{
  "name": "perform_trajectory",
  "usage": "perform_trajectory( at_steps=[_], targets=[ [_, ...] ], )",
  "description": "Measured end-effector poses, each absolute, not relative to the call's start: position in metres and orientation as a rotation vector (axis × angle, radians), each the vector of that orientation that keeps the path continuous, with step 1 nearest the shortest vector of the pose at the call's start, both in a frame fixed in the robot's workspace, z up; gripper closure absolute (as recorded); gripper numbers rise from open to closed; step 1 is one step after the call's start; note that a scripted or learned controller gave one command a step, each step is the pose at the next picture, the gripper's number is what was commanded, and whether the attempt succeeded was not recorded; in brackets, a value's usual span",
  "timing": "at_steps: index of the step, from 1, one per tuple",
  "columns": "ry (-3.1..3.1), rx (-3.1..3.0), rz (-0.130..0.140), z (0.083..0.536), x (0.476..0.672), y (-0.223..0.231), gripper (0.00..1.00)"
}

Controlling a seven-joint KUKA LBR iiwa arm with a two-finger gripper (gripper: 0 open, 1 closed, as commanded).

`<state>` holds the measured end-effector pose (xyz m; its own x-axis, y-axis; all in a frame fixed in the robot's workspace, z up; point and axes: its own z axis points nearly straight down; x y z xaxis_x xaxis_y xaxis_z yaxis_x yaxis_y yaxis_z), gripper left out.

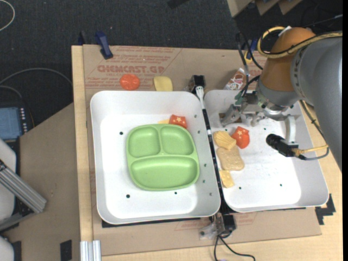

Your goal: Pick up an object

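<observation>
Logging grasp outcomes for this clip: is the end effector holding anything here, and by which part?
Cannot be told. The end effector sits low in the right bin, just above the red toy, but no object shows within it.

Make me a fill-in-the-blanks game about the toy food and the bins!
1. The green plate lies in the ____ bin.
2. The plate has ____ compartments.
3. The red strawberry in the right bin lies beside a ____ piece of toy food.
4. The robot's hand is over the ____ bin.

Missing words: left; three; yellow; right
</observation>
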<state>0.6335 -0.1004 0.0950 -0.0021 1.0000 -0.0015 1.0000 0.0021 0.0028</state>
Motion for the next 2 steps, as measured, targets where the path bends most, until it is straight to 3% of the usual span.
perform_trajectory(
  at_steps=[1, 2],
  targets=[
    [2.221, 2.216, 0.004, 0.085, 0.668, -0.098, 0.00],
    [2.218, 2.213, 0.007, 0.098, 0.669, -0.098, 1.00]
  ],
)
